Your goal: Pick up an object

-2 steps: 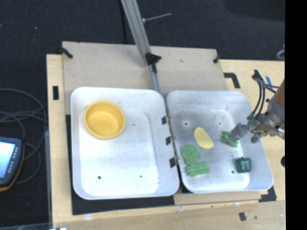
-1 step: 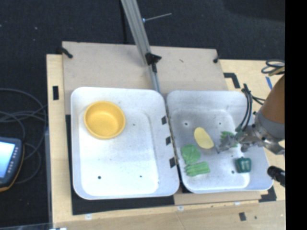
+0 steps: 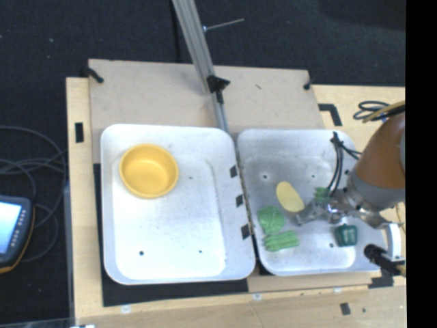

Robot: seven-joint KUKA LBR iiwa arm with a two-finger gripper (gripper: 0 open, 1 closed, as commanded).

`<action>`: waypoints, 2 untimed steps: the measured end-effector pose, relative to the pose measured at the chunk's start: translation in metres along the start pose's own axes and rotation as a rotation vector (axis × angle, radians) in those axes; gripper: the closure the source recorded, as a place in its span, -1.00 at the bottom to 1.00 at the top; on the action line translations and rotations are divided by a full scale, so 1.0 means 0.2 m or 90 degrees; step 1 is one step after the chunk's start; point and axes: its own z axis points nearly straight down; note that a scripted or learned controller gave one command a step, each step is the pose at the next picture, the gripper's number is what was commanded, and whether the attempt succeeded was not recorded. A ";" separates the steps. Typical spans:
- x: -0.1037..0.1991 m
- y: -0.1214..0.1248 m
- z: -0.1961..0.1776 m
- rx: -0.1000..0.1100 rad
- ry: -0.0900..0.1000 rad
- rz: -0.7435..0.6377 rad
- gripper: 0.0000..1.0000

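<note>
Yellow oval object (image 3: 289, 197) lying in right bin (image 3: 287, 142), just beside gripper (image 3: 305, 215).

No readable writing anywhere. Fingers too blurred to tell open or closed; nothing seen held. Green items (image 3: 273, 228) close by; arm (image 3: 379, 166) cut off at right.

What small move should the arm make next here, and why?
Probably a short shift toward the pale yellow object before lowering: the gripper sits low in the right bin, just beside that piece, with the green pieces slightly farther off. Nothing visibly sits between its fingers, so no grasp looks made yet.
</note>
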 end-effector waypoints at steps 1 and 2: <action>0.00 0.00 0.04 -0.003 -0.001 0.000 -1.00; 0.00 0.01 -0.02 -0.005 -0.001 0.001 1.00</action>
